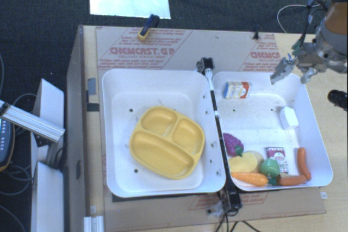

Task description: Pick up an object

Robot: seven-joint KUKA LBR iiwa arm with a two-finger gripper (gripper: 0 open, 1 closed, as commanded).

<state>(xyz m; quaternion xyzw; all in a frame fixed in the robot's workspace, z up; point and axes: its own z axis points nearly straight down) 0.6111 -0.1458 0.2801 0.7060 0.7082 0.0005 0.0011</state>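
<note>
My gripper (294, 70) hangs over the back right corner of the right bin (255, 111), its two fingers spread open with nothing between them. Below it in that bin lie a small white and orange carton (236, 89) near the back left and a white block (288, 117) toward the right. At the front of the bin are a purple grape bunch (232, 143), a yellow piece (244, 162), a carrot (249, 178), a green pepper (269, 167), a red and white box (276, 157) and two sausages (302, 163).
The left bin (117, 117) holds a yellow divided plate (167, 142). A black divider bar (214, 111) runs between the bins. A yellow-tipped tool (147, 28) lies on the board behind the bins. Grey boxes (46, 133) stand at the left.
</note>
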